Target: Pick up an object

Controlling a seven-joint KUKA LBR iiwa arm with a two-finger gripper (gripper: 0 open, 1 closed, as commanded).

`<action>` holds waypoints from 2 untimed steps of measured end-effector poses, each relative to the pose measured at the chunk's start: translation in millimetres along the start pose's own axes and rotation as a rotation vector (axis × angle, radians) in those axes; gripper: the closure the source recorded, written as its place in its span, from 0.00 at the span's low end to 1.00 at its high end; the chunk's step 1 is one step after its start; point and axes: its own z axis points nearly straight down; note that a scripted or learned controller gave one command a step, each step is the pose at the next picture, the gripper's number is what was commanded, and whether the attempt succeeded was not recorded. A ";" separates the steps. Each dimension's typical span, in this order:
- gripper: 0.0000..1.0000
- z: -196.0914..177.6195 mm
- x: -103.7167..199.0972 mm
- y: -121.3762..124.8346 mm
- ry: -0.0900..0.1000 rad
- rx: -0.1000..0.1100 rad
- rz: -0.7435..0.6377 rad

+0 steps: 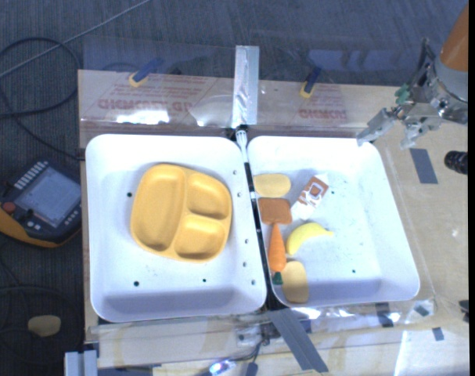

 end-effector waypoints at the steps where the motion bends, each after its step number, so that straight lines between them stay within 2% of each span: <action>1: 0.00 182.5 48.4 15.9 -0.003 -0.002 -0.185; 2: 0.00 185.8 45.4 13.2 -0.005 -0.007 -0.228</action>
